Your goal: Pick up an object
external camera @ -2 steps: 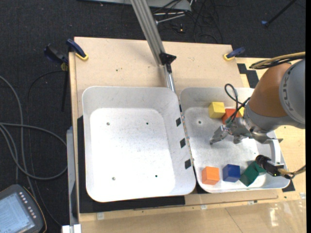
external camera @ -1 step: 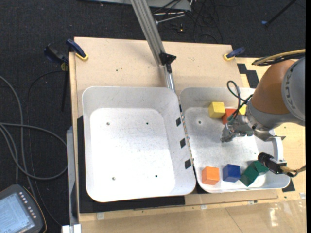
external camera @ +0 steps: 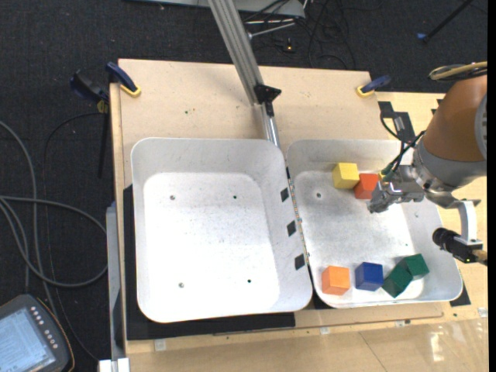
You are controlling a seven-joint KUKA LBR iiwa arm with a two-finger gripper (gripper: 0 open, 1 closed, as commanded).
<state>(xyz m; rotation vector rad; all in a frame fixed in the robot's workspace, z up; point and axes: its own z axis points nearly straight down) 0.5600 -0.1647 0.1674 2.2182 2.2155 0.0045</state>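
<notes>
Two white bins sit side by side on my bench, and I'm reaching in from the right over the right bin [external camera: 434, 231]. My pincer [external camera: 381, 201] hangs low above that bin's upper part, just right of the red block [external camera: 366, 185], so close that from this slant I can't say whether I'm touching it or only beside it. Nothing shows plainly between the tips, so I won't claim a hold; whether my pincer is spread or pressed together, I cannot tell, as the wrist and its cables crowd the spot. Right against the red block on its left stands the yellow block [external camera: 346, 175], the two touching or nearly so. Down along the near wall of the same bin runs a row of others: the orange block [external camera: 335, 279] at the left, the blue block [external camera: 370, 276] just beside it, and then a pair of green blocks [external camera: 406, 274] pressed together, the rightmost sitting a little higher. All of that row is well apart from where I hover. My orange band [external camera: 457, 122] glows at the right edge, with grey housing below it. The left bin [external camera: 155, 169] shows its speckled white floor, and a slanted metal pole [external camera: 236, 41] crosses the top of the bench toward the seam between the bins.
</notes>
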